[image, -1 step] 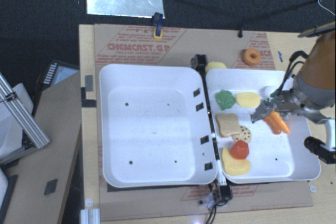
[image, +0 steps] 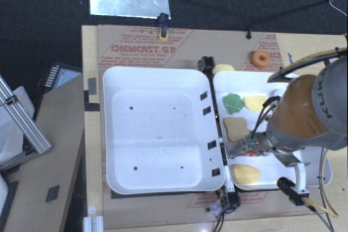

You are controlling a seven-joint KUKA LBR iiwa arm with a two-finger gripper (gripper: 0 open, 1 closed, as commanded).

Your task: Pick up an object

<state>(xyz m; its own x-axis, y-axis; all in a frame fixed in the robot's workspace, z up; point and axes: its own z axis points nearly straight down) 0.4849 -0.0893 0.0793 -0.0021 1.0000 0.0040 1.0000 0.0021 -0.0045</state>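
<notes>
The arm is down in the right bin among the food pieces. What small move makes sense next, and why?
Probably a short descent straight down. The gripper sits low in the right bin, just below the tan bread-like slice and above a yellow piece. Nothing shows between its fingers, so no pick looks made yet; the slice seems the nearest target.

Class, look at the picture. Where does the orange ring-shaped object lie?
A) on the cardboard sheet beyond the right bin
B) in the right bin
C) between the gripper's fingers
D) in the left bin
A: the orange ring rests on the cardboard sheet, outside the right bin.
</notes>
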